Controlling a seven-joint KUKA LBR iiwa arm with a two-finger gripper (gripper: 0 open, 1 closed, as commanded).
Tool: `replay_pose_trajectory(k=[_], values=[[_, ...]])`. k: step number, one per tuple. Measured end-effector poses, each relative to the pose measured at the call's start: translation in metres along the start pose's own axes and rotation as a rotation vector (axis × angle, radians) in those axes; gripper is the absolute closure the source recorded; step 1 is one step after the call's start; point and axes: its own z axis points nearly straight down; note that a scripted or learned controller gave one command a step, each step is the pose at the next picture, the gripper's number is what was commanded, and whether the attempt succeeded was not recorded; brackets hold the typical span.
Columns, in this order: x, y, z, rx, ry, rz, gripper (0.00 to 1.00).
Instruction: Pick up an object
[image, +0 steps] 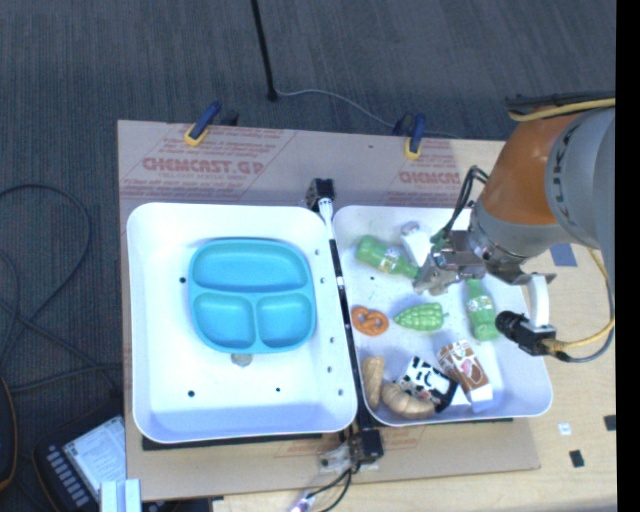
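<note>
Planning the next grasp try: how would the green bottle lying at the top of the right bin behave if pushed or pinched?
The green bottle lies on its side and looks round-bodied, so a push would probably roll it across the right bin. Its surface looks smooth and glossy, so it may slip from a pinch. It seems small, toy-like, likely light.

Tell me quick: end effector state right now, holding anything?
End effector: low in the right bin, beside the green bottle; open or closed cannot be told, and nothing is seen held.
</note>
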Motion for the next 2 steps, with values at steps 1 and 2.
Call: replay_pose_trajectory(k=[1,2], values=[[0.0,0.0,0.001,0.002,0.0,0.0,0.0],[0.006,-0.041,0.092,0.0,0.001,0.001,0.0]])
